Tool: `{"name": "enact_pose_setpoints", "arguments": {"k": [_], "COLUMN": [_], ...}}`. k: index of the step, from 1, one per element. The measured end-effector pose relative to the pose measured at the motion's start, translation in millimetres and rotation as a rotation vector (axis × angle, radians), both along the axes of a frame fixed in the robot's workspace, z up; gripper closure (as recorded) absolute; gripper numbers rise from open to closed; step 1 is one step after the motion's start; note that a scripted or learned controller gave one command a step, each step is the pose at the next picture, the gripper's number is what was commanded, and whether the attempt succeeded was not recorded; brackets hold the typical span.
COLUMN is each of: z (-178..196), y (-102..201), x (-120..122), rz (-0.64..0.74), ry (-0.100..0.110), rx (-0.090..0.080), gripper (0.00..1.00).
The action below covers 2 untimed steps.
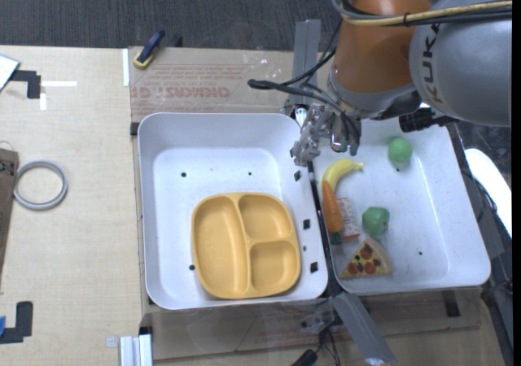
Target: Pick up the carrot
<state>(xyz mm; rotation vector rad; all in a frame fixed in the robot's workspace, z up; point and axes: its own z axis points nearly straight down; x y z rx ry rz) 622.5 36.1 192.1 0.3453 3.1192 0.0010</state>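
Note:
The carrot [331,206] is an orange stick lying along the left wall of the right bin [456,218], its top end touching a yellow banana [342,170]. My gripper [324,141] hangs from the orange-banded wrist over the far left corner of the right bin, above and just beyond the banana and carrot. Nothing is seen between its metal fingers [305,145], which are small and partly hidden by the wrist.
The left bin [163,193] holds a yellow divided plate [244,244]. In the right bin there are also two green round items [399,150] [375,219], a pizza slice toy [365,260] and a pale pink piece [348,218] beside the carrot. A tape roll [37,185] lies on the bench at left.

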Motion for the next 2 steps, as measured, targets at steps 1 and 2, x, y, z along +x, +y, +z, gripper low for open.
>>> {"name": "enact_pose_setpoints", "arguments": {"k": [1,2], "z": [0.4,-15.8], "y": [-11.1,78.0], "x": [26.4,-4.2], "rz": [-0.043,0.174], "ry": [-0.001,0.001], "rx": [0.000,0.000], "gripper": [1.00,1.00]}}
